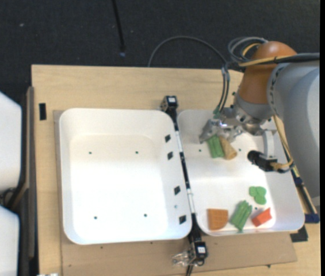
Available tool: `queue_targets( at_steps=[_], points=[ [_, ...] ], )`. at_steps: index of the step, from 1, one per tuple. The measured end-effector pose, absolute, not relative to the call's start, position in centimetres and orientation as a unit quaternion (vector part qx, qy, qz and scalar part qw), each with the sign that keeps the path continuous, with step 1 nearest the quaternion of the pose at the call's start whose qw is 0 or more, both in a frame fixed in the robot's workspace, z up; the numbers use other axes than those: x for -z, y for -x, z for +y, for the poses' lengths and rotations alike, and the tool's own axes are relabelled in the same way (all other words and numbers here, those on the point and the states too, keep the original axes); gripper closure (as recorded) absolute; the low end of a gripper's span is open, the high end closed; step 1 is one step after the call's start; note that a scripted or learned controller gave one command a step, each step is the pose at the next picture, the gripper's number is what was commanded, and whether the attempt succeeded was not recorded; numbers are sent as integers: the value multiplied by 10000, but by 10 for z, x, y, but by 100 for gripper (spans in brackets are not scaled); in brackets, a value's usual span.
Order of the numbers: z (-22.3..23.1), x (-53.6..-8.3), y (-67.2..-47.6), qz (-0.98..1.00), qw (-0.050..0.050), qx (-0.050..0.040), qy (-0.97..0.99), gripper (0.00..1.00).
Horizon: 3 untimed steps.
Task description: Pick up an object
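My gripper (220,134) hangs over the far part of the right bin (283,226). Just below it, toward the camera, lie a green block (215,148) and a tan piece (229,150), side by side and close against the gripper's tip. The view does not tell whether either is gripped. Along the near wall of the same bin sit an orange block (217,218), a ridged green piece (241,215) and a small red piece (261,216). A small green lump (257,194) rests a little farther in.
The left bin (70,154) stands beside the right one, with a black-clipped divider (180,171) between them. The grey arm with its orange band (266,68) comes in from the upper right. White boxes (1,154) stand off the bench at the left.
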<state>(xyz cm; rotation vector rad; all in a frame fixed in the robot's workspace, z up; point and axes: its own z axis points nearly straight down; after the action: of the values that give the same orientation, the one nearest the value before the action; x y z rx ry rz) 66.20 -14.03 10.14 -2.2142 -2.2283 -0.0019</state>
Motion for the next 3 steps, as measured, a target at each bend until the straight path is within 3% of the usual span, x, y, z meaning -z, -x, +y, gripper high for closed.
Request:
queue_targets(
  at_steps=[1,2,3],
  points=[
    [-139,-102,-657,-7081,-2,4,7061,0],
    [-140,-118,-661,-7078,-51,49,7063,100],
    [-75,-209,-681,-7102,-41,45,7040,100]
  ],
)
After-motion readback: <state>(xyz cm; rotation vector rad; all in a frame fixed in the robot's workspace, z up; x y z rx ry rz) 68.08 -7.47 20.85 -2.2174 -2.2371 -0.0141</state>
